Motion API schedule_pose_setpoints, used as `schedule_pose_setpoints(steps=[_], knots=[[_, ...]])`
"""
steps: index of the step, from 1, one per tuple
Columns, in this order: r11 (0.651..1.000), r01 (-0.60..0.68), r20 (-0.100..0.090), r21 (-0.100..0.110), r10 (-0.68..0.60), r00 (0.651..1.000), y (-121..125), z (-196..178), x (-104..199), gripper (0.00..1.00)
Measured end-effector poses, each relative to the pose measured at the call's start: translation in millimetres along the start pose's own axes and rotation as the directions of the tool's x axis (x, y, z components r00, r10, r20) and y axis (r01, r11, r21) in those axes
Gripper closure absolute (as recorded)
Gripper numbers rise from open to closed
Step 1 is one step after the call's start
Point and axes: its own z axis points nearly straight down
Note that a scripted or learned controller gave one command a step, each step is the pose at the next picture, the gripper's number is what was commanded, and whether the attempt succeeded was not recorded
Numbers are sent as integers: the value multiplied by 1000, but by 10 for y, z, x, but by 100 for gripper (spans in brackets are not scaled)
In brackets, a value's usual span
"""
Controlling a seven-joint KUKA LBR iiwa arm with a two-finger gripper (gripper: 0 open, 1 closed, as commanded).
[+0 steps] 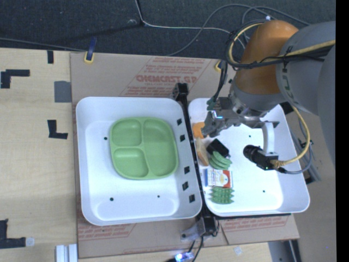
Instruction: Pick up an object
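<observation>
My gripper (216,125) hangs over the left part of the right bin (283,192), below the orange wrist band. Just under it lie several small objects along the bin's left wall: an orange piece (198,129), a black item (217,147), a green ribbed item (221,159), a white packet with red print (218,177) and a green toy piece (221,195). A tan object (202,155) rests beside the wall. Nothing shows between the fingers.
The left bin (95,201) holds a green divided plate (144,148). A black clip row runs along the seam between the bins (187,146). Cables loop around the arm on the right, and a black cylinder (255,155) hangs over the right bin.
</observation>
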Motion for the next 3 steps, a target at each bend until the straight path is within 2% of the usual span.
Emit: schedule_pose_setpoints(steps=[1, 2, 3], knots=[[1000, 0, -1, 2, 0, 1000, -103, -49, 544, 100], [1000, -1, 0, 1, 1, 1000, -106, -50, 1019, 100], [1000, -4, 1, 2, 4, 1000, -105, -49, 991, 0]])
